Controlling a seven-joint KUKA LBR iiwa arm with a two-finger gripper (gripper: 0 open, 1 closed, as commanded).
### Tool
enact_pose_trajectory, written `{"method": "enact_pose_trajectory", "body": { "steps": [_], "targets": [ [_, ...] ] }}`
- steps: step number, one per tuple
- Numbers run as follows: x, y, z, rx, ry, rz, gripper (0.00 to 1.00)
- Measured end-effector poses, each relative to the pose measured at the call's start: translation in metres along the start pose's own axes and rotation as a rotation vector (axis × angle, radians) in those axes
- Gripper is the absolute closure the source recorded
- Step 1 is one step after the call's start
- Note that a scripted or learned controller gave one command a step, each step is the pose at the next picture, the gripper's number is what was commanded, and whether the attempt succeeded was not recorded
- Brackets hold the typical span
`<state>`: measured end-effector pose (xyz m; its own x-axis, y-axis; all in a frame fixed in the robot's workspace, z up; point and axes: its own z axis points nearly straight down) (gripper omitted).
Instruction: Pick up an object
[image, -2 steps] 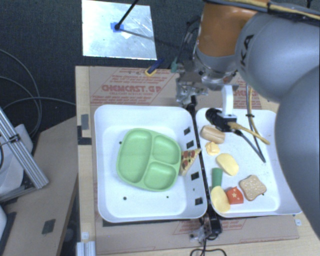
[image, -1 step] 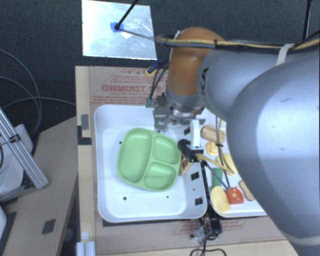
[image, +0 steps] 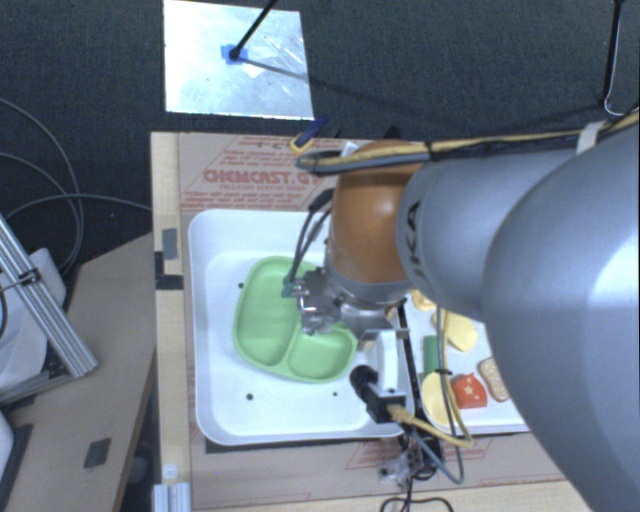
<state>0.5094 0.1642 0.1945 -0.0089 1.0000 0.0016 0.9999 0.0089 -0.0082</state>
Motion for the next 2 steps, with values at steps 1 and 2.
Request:
{"method": "enact_pose_trajectory", "body": {
  "steps": [1, 2],
  "targets": [
    [-0.050, 0.043, -0.152, -0.029, 0.001, 0.012, 1.00],
    [-0.024, 0.000, -0.024, 0.005, -0.003, 0.007, 1.00]
  ]
}}
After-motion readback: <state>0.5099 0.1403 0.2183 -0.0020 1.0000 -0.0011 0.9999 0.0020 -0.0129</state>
